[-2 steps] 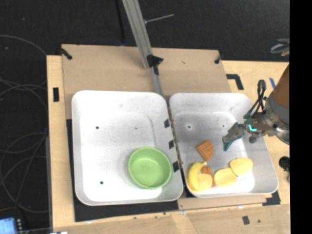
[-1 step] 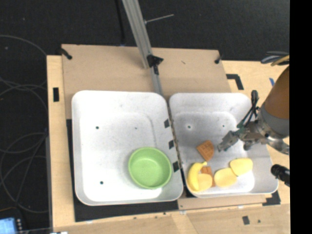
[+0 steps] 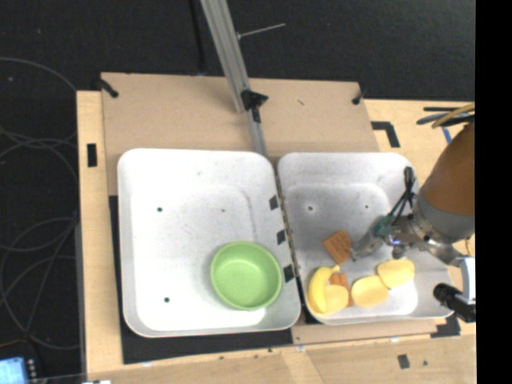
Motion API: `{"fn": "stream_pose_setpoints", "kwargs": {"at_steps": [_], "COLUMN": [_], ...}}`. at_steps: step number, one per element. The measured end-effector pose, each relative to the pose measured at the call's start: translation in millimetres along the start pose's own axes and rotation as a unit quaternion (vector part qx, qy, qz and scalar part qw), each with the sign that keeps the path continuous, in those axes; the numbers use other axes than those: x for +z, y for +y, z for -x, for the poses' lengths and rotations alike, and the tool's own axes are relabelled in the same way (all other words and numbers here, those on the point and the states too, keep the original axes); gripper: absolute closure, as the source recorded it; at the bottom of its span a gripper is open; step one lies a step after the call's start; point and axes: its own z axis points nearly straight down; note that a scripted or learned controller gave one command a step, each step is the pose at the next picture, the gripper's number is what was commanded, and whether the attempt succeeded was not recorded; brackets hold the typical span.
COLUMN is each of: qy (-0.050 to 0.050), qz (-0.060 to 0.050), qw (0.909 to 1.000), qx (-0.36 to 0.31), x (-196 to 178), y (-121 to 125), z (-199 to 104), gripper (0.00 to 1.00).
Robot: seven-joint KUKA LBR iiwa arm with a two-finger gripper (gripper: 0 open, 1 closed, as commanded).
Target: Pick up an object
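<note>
The right bin (image 3: 336,174) holds a small orange-brown block (image 3: 338,246) near its middle. Along its front edge lie three yellow pieces: one at the left (image 3: 326,292), one in the middle (image 3: 370,292) and one at the right (image 3: 396,274). A small orange bit (image 3: 341,278) sits between the block and the left yellow piece. My gripper (image 3: 386,238) hangs low over the right bin, just right of the orange-brown block and just above the right yellow piece. Nothing is visibly held in it. The arm's orange band (image 3: 454,178) rises behind it.
A green bowl (image 3: 246,274) sits in the front right part of the left bin (image 3: 176,190). A slanted metal post (image 3: 232,54) rises from the back, between the bins. The divider (image 3: 282,230) between the bins runs close to the left yellow piece.
</note>
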Motion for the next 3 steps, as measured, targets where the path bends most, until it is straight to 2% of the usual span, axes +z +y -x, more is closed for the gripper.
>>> {"fn": "stream_pose_setpoints", "kwargs": {"at_steps": [1, 2, 3], "qy": [0.000, 0.000, 0.000], "qz": [0.001, 0.005, 0.005], "qw": [1.0000, 1.0000, 1.0000], "qx": [0.000, 0.002, 0.001], "x": [52.4, 39.0, -5.5], "y": [-0.3, 1.9, -0.5], "z": [1.4, 1.5, 5.9], "gripper": [0.00, 1.00, 1.00]}}
